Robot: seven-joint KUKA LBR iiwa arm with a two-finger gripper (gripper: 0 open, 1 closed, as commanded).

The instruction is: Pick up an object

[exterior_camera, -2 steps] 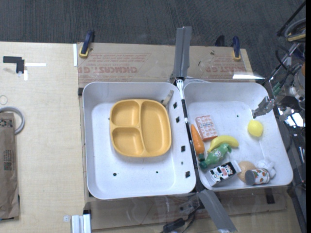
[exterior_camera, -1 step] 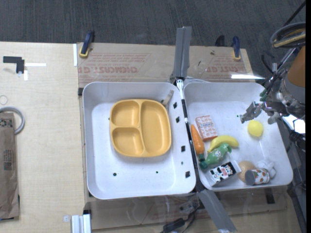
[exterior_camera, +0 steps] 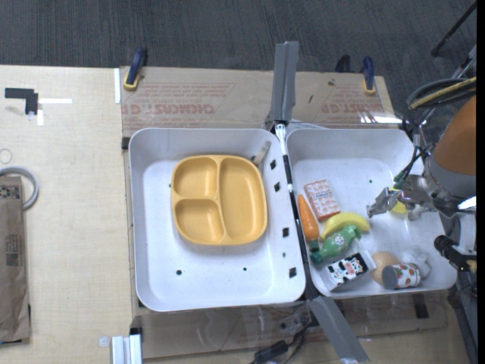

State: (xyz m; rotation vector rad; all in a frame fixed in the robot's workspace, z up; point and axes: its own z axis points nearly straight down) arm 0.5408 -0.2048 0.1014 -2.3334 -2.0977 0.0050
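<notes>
Hovering low over the right side of the right bin (exterior_camera: 345,144), my claw (exterior_camera: 388,202) pointed toward the bin's middle, my grey arm with its orange band (exterior_camera: 458,146) reaching in from the right. Whether the claw was released or clenched I could not tell from that angle; nothing showed between its tips. Something small and yellow (exterior_camera: 398,208) lay just beside the claw, too hidden to name.

All the objects I might pick lay in the right bin. An orange carrot (exterior_camera: 307,214) lay along the left wall, with a red-and-white packet (exterior_camera: 321,197) just to its right. A yellow banana (exterior_camera: 346,224) curved below the packet, touching a green bottle (exterior_camera: 336,243) that lay tilted under it. Nearer the front wall sat a black-and-white carton (exterior_camera: 347,269). Right of it were a pale round object (exterior_camera: 384,259) and a grey can (exterior_camera: 399,276) on its side, close together.

In the left bin (exterior_camera: 151,279) sat a yellow divided plate (exterior_camera: 220,199), flat and well apart from my claw.
</notes>
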